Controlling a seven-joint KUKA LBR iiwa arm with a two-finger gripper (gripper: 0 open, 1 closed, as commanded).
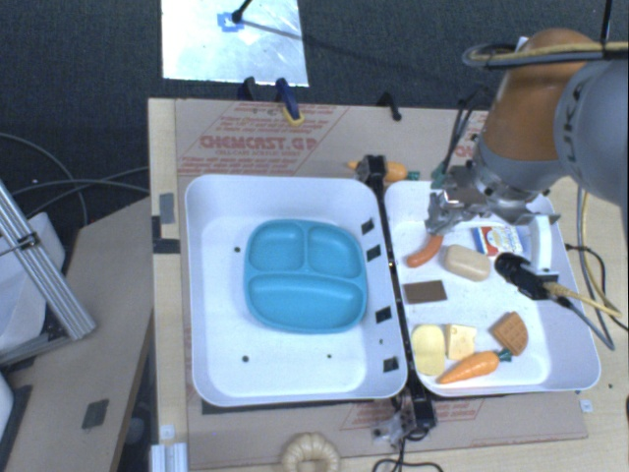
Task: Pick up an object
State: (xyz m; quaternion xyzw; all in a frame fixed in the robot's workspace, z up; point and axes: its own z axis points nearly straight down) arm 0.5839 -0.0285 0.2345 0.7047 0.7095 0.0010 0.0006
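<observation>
Nearest me, a carrot (473,365) lies at the right bin's (580,362) front edge. Behind it sit a cracker (510,331), a brown square (425,291), a bread roll (465,262) and a sausage (425,253). My claw (444,214) hovers just above the sausage; I cannot tell how far open it is. The left bin (211,293) holds a blue plate (304,274).

A blue divided plate (303,275) was seen lying in the left bin (211,264). A shiny sheet (233,28) was laid on the dark floor behind the counter (108,254), and a beige ring (313,451) at the front edge.
</observation>
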